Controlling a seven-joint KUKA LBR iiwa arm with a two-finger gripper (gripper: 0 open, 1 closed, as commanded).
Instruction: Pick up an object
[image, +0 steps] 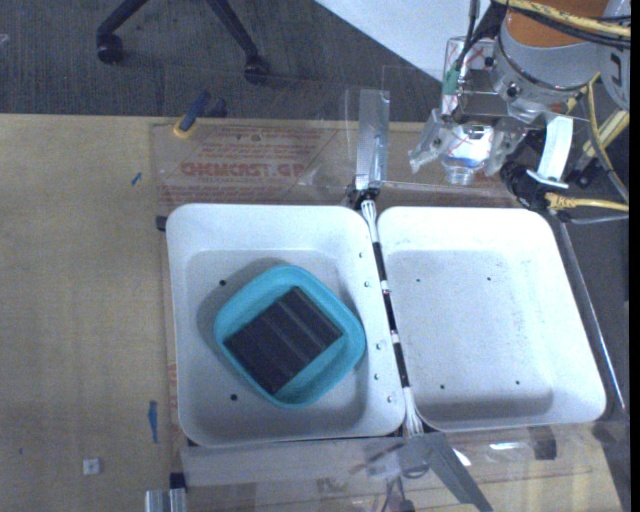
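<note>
1. My gripper (462, 150) hangs high at the far right of the scene, beyond the far rim of the right bin (470, 222). Its translucent fingers look spread apart, with something small, clear and blue-tinted showing between them; I cannot tell whether that is a held object or part of my own hardware, so I count nothing as grasped.
2. Just behind the gripper sits my grey wrist with its orange band (555, 25), and yellow cables trail off to the right.
3. Nearer than the gripper, the right bin offers me nothing to pick.
4. Further left, in the left bin (190, 240), lies the object I judge to be my target: a blue square-ish container (345, 335) with a dark ribbed block (282, 338) inside. It rests flat, turned diagonally, near the bin's centre and well apart from my gripper.
5. To do this step well, I should cross left over the divider (385, 300), stop above the container, turn my wrist to match its diagonal, and descend with fingers wide so that one wall sits between them.
6. The risk is clipping the rim and pushing it aside.
</note>
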